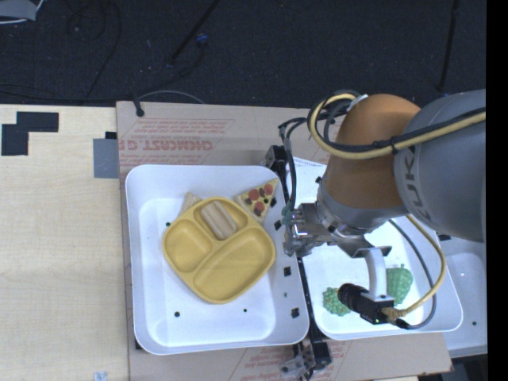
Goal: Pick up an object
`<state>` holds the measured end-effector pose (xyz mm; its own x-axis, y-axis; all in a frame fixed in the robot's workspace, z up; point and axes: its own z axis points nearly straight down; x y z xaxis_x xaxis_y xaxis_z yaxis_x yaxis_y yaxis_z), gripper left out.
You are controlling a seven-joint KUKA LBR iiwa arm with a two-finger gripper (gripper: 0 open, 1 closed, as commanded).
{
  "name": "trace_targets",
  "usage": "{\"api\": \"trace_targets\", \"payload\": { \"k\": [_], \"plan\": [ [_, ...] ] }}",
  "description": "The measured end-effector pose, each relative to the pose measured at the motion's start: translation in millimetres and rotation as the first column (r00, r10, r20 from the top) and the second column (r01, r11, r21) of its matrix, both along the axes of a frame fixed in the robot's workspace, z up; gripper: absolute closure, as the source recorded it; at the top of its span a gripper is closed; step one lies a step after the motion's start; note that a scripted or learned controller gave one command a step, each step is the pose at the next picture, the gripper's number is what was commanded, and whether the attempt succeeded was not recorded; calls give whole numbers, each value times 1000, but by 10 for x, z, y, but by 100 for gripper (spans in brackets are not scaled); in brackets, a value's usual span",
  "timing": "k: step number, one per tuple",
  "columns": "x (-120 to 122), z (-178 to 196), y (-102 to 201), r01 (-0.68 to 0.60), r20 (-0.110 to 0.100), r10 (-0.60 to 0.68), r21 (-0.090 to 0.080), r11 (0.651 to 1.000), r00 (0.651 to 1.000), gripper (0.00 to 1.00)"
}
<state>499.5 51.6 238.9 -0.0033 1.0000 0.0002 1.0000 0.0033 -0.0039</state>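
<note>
the grey arm's (444, 165) gripper (295, 235) is hanging over the left edge of the right shallow white bin (448, 304), close to the divider between the two bins. the wrist is covering it, so whether it is spread or closed cannot be told. a green bumpy plastic vegetable (335, 302) and a green leafy toy piece (402, 282) are lying in that bin. in the left shallow white bin (159, 308) a yellow three-compartment plastic plate (230, 268) is sitting, carrying a tan ridged wafer-like piece (218, 219) in its upper compartment, with a toy pizza slice (260, 198) lying just beside its upper right rim.
</note>
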Motion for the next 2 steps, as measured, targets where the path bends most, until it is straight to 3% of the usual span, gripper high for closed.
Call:
{"api": "trace_targets", "payload": {
  "k": [1,2],
  "plan": [
    [-58,-167,502,-1,-4,1,0,1000,1000,100],
    [-53,-158,481,2,-2,-2,-1,1000,1000,0]
  ]
}}
